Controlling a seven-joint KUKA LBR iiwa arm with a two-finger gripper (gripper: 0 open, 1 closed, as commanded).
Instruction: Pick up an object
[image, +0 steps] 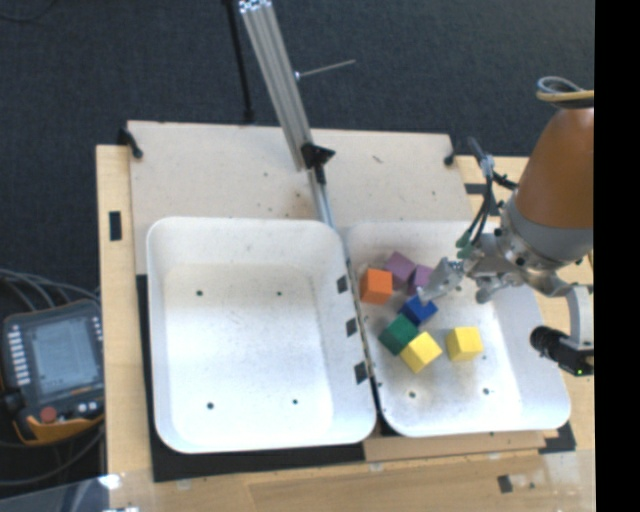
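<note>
At right of frame, the claw (432, 290) hangs over a blue cube (419, 309); its state is unclear. Nothing lifted yet.

Blocks (415, 320) crowd the right bin's (520, 410) left half; its lower right floor lies bare, and the left bin (250, 330) offers open room.

Grey arm reaching in from right, orange band up high, pincer (437, 287) lowered, fingers possibly parted.

Blocks (415, 315) clustered in right bin (520, 410); left bin (250, 330) adjoining.
</note>
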